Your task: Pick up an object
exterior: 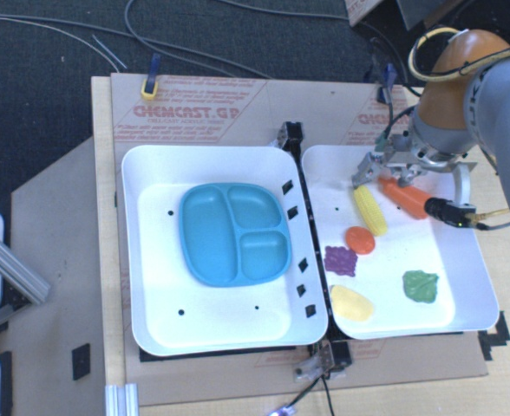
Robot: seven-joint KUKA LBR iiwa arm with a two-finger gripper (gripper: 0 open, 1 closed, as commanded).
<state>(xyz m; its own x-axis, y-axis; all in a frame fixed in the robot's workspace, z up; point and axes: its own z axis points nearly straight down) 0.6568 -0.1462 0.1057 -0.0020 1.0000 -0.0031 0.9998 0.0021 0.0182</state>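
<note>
Gripper (pixel 385 170) low in right bin (pixel 474 312), over carrot (pixel 404 196) beside corn cob (pixel 369 210); can't tell jaw state. Board (pixel 186 111) under bins reads "CHEMCAST GP". Blue divided plate (pixel 235 232) in left bin (pixel 142 232).

Red printing reading "CHEMCAST GP" runs across the far left of the protective paper sheet (pixel 194 102) under the bins. Smaller red lines around it, and similar printing at far right, are too small to read.

Table (pixel 194 102) at frame centre, printed board surface, left white bin (pixel 151 319) and right white bin (pixel 463 310) side by side on it
</note>
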